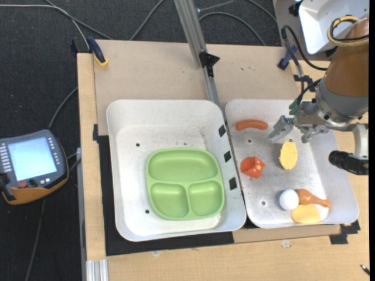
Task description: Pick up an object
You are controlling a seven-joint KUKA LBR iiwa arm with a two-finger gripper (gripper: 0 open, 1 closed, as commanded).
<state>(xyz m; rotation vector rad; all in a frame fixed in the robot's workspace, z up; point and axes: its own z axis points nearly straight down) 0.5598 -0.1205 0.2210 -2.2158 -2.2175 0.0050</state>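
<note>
Camera view from above puts the gripper [295, 132] in the right bin [345, 212], its two grey fingers [281, 129] spread apart with nothing between them. Just below the fingertips lies a yellow oval toy [287, 156], pale and slightly tilted, close to the gripper but not clasped by it. To the left of that sit a small red toy [253, 167] near the bin's left wall and, further up, an orange sausage toy [251, 124] lying crosswise. At the bin's near end a white ball [288, 199] rests against a toy chicken drumstick [312, 198], with a flat yellow piece [306, 215] touching both from below. The arm's orange band [348, 63] rises above the wrist at the right. The left bin [126, 157] holds a green divided plate [185, 183] with three compartments. A teach pendant [29, 165] lies on the dark floor well apart to the left of the bench [146, 69].
</note>
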